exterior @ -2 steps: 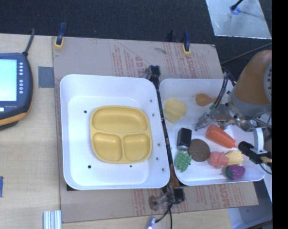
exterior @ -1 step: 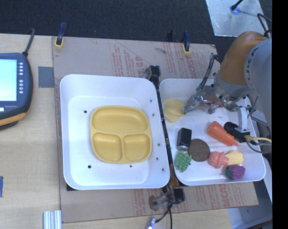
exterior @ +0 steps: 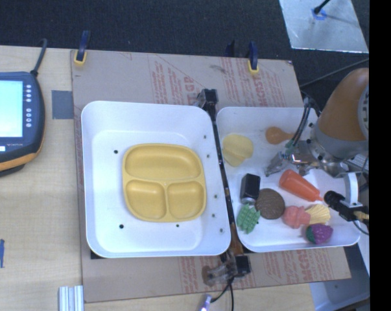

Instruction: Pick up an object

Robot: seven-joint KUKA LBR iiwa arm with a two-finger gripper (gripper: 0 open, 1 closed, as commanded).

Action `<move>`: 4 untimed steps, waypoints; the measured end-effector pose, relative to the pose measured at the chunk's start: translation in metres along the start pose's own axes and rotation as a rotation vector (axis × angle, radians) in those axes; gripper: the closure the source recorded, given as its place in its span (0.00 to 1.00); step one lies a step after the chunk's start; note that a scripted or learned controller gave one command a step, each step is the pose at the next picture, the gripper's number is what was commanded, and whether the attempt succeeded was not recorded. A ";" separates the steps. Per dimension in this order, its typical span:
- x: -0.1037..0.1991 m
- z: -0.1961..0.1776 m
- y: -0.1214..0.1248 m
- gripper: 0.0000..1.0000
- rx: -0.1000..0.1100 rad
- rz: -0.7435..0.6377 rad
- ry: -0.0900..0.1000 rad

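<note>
Plenty crammed around the toy carrot [exterior: 299,184]: gripper [exterior: 281,162] hanging just left of it, jaws' state impossible to tell. Could easily shove it into the brown disc [exterior: 270,203] below.

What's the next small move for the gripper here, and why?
Probably a short descent toward the orange carrot. The gripper sits in the right bin just up-left of the carrot, nothing is seen between its fingers, and the carrot is the nearest toy, with some room around it.
</note>
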State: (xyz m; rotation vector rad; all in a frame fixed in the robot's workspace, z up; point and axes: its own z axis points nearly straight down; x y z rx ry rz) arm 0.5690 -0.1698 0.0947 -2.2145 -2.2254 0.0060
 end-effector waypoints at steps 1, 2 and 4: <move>0.033 0.002 0.088 0.00 -0.003 0.001 0.002; 0.008 0.002 0.088 0.00 -0.004 0.002 0.001; 0.068 -0.114 0.048 1.00 -0.004 0.000 0.002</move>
